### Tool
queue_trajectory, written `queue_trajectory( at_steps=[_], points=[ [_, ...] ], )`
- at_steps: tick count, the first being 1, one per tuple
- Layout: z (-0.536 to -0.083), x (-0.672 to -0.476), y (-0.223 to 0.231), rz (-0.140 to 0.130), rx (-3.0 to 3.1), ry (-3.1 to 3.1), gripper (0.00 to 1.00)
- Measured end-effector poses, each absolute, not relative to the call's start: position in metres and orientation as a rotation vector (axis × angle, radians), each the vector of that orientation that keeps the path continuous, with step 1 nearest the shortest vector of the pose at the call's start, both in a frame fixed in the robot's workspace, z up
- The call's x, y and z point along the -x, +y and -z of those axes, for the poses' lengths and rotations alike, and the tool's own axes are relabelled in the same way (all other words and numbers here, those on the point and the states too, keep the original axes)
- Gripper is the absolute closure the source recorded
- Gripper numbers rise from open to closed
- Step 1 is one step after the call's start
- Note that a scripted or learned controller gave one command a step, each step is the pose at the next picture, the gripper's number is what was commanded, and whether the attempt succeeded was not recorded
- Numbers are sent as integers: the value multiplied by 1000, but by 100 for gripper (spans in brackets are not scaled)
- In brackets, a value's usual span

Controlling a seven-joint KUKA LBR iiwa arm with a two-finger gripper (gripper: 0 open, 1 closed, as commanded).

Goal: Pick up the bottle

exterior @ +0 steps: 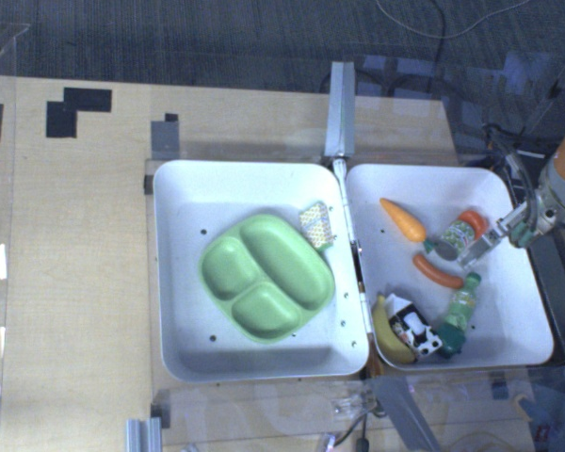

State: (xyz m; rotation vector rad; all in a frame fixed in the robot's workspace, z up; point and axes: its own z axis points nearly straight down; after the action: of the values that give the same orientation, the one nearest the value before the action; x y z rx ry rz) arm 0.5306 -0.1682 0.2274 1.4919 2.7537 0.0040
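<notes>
A green plastic bottle with a green cap lies in the right bin, near its front, cap pointing to the back. My gripper reaches in from the right and sits just behind the bottle's cap, against a small red-capped container that lies on its side. The gripper is above and to the right of the green bottle, apart from it.
An orange carrot, a red sausage, a banana and a black-and-white toy share the right bin. The left bin holds a green divided plate and a small patterned packet.
</notes>
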Motion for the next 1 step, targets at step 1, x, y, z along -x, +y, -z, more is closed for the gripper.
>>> queue_trajectory(
  at_steps=[1],
  points=[
    [-95,-489,-206,-2,-1474,2767,0]
  ],
)
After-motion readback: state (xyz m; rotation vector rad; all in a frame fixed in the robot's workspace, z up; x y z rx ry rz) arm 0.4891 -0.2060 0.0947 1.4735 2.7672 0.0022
